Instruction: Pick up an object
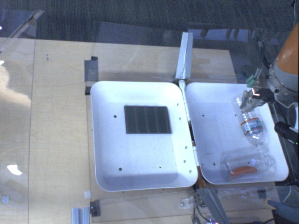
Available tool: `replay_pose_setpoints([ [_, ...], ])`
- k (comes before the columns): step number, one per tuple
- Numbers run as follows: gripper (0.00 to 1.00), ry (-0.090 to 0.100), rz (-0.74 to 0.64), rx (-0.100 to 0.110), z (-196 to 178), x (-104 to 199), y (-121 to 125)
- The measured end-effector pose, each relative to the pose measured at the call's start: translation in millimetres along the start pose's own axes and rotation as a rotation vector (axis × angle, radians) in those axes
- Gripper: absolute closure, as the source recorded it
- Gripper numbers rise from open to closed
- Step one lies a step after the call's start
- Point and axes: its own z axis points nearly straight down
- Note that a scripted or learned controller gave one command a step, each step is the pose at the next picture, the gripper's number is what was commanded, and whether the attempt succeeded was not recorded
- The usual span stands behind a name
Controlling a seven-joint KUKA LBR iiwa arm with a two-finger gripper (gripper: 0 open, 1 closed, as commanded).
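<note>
Over the right bin (205, 171), the pincer (247, 99) above a clear bottle (252, 128), grip state impossible to tell.

Just one camera here, mounted up above the desk (51, 125) and looking down at a slant, so the far edge and a strip of dark carpet (117, 3) show along the top. It sits far enough back to take in both white bins: the left bin (100, 164) whole, the right bin (210, 169) nearly to the frame's edge. The arm (286, 66) comes in from the right side.
</note>
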Motion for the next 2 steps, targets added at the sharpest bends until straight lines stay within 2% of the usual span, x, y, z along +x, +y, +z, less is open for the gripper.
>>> replay_pose_setpoints([
  [1, 1.00, 0.000, 0.058, 0.003, 36.2, 1.8, 11.6],
  [2, 1.00, -0.002, -0.254, -0.003, 18.3, -64.5, -9.8],
])
